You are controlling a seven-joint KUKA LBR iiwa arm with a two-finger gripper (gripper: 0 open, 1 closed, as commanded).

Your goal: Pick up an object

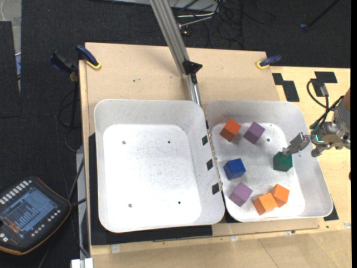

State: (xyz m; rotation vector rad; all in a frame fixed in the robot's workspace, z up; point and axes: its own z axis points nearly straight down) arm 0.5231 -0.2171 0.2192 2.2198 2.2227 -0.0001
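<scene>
The right bin holds several small blocks. A green block lies toward its right side, and my gripper comes in from the right edge and hangs right over that block's upper right corner, touching or nearly so. Farther left are an orange block, a purple block and a blue block. Near the front lie another purple block and two orange blocks pressed together.
The left bin sits beside the right one on the wooden bench. A slanted metal pole ends at the seam between the bins. Blue clamps grip the back corners. A teach pendant lies off the bench at lower left.
</scene>
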